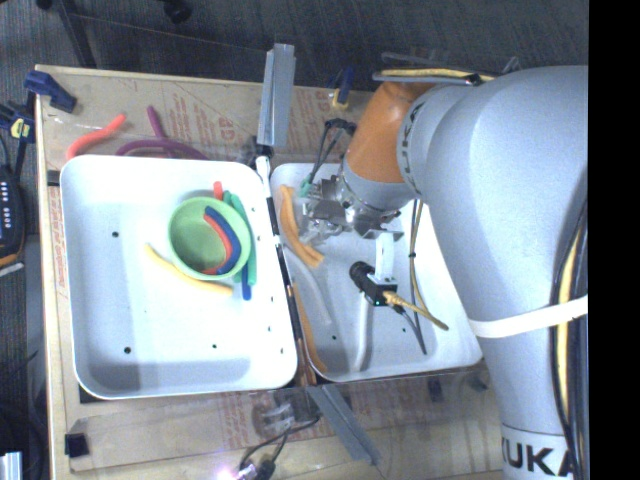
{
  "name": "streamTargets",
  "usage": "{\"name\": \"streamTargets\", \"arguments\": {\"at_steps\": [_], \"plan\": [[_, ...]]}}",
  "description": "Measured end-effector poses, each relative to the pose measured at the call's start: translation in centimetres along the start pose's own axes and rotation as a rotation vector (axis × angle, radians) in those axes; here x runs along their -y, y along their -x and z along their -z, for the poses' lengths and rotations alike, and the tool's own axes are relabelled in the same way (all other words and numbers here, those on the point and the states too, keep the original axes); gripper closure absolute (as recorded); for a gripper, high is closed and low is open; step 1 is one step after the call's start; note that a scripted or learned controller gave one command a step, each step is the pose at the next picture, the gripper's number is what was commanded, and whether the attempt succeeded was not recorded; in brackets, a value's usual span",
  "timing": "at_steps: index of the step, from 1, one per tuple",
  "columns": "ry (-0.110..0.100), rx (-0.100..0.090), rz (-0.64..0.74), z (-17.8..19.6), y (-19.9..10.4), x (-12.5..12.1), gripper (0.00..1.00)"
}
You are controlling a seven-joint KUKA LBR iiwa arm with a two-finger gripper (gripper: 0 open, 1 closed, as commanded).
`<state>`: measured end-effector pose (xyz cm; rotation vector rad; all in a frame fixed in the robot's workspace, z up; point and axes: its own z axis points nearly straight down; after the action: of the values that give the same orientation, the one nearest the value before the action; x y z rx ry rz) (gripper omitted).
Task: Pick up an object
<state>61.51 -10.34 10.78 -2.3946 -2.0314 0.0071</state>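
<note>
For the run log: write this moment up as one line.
arm: over right bin | gripper: low by orange strip, grasp unclear | left bin: green bowl, yellow strip | task: no pick seen

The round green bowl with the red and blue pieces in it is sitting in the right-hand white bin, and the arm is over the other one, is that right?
Not quite. The camera view shows the round green bowl in the left-hand white bin, not the right-hand one. The grey arm with its orange band reaches over the right-hand white bin, so the two are over different bins, as you said.
</note>
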Motion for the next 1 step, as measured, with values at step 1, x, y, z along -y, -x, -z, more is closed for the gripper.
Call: {"name": "streamTargets", "arguments": {"at_steps": [1], "plan": [[0.000,0.002,-0.001,0.03,0.09,-0.01,0.00]]}}
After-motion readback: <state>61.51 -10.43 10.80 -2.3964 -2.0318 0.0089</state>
